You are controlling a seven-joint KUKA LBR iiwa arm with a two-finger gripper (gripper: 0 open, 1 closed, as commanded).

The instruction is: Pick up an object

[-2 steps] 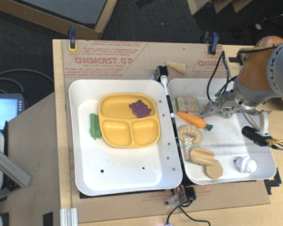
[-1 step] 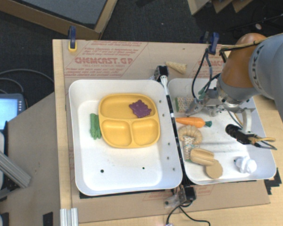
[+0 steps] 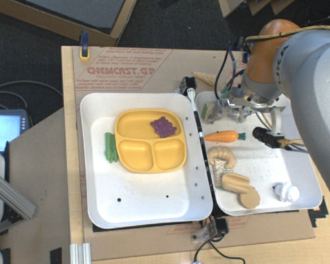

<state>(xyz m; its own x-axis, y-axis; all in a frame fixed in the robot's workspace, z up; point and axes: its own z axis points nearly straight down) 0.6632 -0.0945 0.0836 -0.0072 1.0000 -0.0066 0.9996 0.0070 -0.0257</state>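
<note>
The gripper (image 3: 226, 110) hangs low over the far left corner of the right bin (image 3: 264, 164), close against the wall that bin shares with the left bin (image 3: 143, 197). From this slanted view its own metal body covers the tips, so I cannot tell whether it is spread wide or closed, and nothing can be seen lifted clear of the bin floor. A small greenish-grey shape sits just beside it on the left, too blurred to name. The pick therefore looks unfinished: the arm is in place over a bin, but no object is visibly gripped or raised. The likeliest candidates lie in that same bin. An orange carrot (image 3: 221, 137) lies flat just in front of the gripper, with its green end pointing right. Nearer the camera are a ridged pale pastry (image 3: 221, 157), a tan bun (image 3: 235, 181) and a round biscuit (image 3: 249, 197), the last two touching. A small white piece (image 3: 286, 191) sits apart near the right corner. The left bin holds a yellow divided plate (image 3: 137, 125) with a purple grape cluster (image 3: 164, 126) in its large far compartment, and a green pod (image 3: 110, 147) lies on the bin floor just left of the plate. All of these are well away from the gripper. What is left, by my judgement, is nearly the whole task — closing on one item, the carrot being nearest, and lifting it free.
</note>
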